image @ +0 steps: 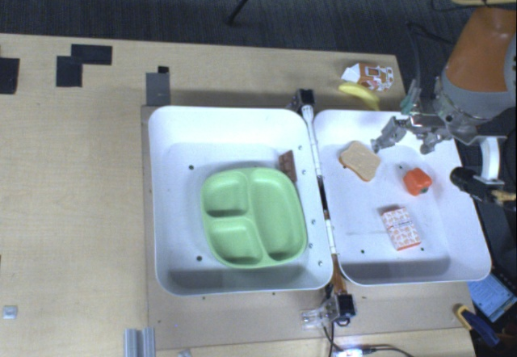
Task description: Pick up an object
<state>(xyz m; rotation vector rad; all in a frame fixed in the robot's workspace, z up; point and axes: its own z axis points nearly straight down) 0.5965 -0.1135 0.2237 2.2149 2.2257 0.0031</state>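
In the right bin lie a tan bread slice, a small orange object and a red-and-white patterned packet. My gripper hangs over the bin's far part, just right of the bread slice and above the orange object. Its fingers are spread open and nothing is between them. The grey arm with its orange band reaches in from the right.
The left bin holds a green divided plate and a small brown piece by its right wall. A banana and a small packet lie on the bench behind the right bin.
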